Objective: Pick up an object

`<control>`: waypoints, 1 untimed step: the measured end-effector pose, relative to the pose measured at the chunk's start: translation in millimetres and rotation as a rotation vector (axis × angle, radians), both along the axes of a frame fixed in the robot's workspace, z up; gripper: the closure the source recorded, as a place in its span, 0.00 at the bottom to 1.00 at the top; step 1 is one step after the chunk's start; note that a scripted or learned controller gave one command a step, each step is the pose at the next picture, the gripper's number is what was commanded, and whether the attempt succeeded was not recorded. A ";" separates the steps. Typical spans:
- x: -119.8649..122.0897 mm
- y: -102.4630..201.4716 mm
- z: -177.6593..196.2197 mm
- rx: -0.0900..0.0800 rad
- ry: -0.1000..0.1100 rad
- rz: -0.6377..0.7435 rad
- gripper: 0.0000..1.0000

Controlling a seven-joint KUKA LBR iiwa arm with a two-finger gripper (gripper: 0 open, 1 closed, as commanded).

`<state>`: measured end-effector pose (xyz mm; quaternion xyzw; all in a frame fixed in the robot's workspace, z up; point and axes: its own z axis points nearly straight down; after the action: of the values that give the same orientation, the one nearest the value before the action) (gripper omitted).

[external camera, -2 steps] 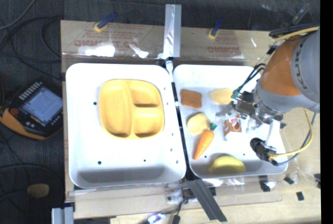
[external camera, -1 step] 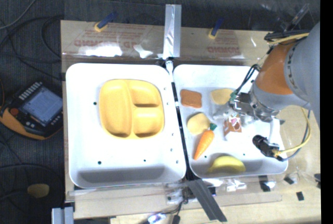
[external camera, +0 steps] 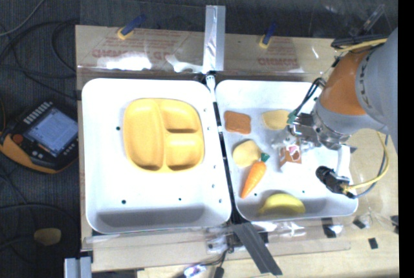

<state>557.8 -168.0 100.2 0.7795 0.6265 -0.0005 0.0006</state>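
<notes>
Near edge of right bin (external camera: 352, 205): banana (external camera: 282, 203), then carrot (external camera: 253, 178), long axis running up-right. Jaws (external camera: 294, 141) stood low over a small red-and-white packet (external camera: 290, 154), which lay directly beneath them, the likeliest target; jaw opening could not be told. Farther: brown slab (external camera: 237, 121), pale piece (external camera: 275, 119). Packet print and far bench lettering unreadable.

Grey arm (external camera: 381, 86) with orange band (external camera: 339, 86).
Metallic wrist hardware near the pincer (external camera: 294, 141); black connector and yellow cable (external camera: 378, 173) looping below.
</notes>
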 end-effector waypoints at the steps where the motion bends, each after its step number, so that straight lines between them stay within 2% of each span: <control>1: 4.4 41.4 19.0 0.002 0.004 -0.093 1.00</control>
<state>562.2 -126.6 119.2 0.8077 0.5896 -0.0016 -0.0016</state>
